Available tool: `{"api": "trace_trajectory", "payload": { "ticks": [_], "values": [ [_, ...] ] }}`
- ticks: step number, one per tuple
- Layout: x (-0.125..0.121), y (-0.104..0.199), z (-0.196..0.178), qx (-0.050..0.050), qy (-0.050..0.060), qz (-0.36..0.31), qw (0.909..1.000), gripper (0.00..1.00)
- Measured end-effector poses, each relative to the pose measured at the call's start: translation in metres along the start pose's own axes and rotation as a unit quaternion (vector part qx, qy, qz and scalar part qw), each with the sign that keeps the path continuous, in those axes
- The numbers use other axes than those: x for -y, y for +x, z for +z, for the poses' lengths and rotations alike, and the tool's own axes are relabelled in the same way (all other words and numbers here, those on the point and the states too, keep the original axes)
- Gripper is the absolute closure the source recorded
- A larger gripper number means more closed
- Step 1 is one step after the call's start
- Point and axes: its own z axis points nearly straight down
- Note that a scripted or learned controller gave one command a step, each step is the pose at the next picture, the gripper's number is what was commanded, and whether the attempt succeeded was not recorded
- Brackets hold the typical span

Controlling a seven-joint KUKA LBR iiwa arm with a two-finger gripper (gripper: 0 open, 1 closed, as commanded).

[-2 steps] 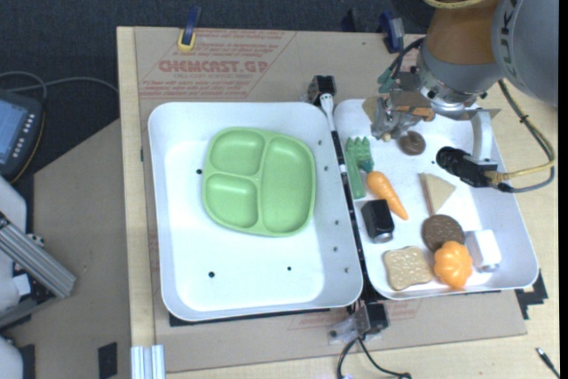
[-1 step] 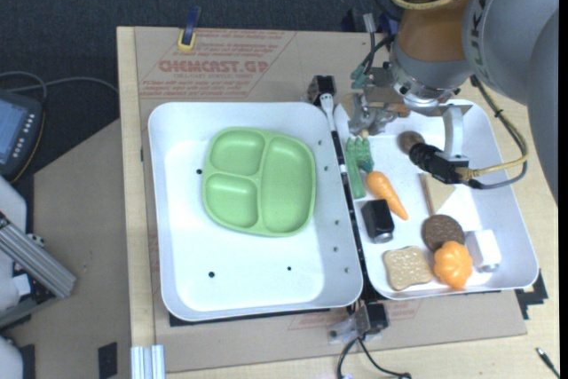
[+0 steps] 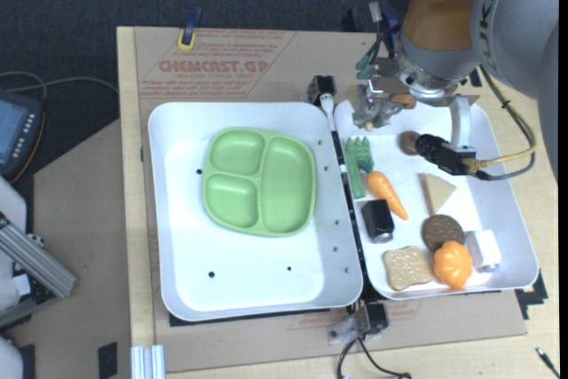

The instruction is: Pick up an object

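Your carrot (image 3: 387, 193), orange and tapered, lies in the right bin (image 3: 506, 191) between the green item (image 3: 358, 162) and black block (image 3: 378, 219). The gripper (image 3: 377, 106) hangs above the bin's far end; you cannot tell its opening. A green plate (image 3: 259, 182) fills the left bin (image 3: 177, 217).

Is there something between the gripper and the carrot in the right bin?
Nothing visible blocks it. The gripper hangs over the far end of the right bin. The carrot lies nearer the camera, uncovered. A green piece lies between them but flat in the bin, beside the carrot's top end.
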Motion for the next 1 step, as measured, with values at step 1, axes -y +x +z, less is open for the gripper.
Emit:
{"api": "trace_trajectory", "payload": {
  "ticks": [1],
  "values": [
    [-0.004, -0.0019, 0.0121, 0.0, 0.003, 0.001, 1.0, 1.0]
  ]
}}
